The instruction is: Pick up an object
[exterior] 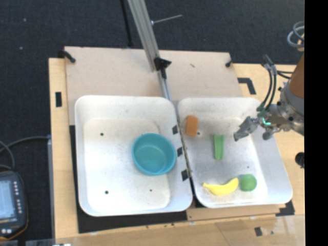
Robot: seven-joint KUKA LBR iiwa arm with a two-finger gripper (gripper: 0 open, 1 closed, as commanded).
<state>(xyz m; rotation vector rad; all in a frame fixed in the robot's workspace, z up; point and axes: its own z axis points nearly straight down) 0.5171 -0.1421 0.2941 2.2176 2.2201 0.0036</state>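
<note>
The gripper [254,128] hangs over the right part of the right bin [271,160], its two fingers spread apart with nothing between them. The nearest object, a green stick [219,147], lies just beside it, toward the left and lower. It is a short, plain green bar, lying almost upright on the white floor.

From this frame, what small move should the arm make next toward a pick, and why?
Probably a short shift of the end effector to image-left and down toward the green stick, the nearest object in the right bin. Nothing shows between its fingers, and it sits over the bin's upper right, beside the stick rather than above it. The banana and green ball lie farther off.
</note>
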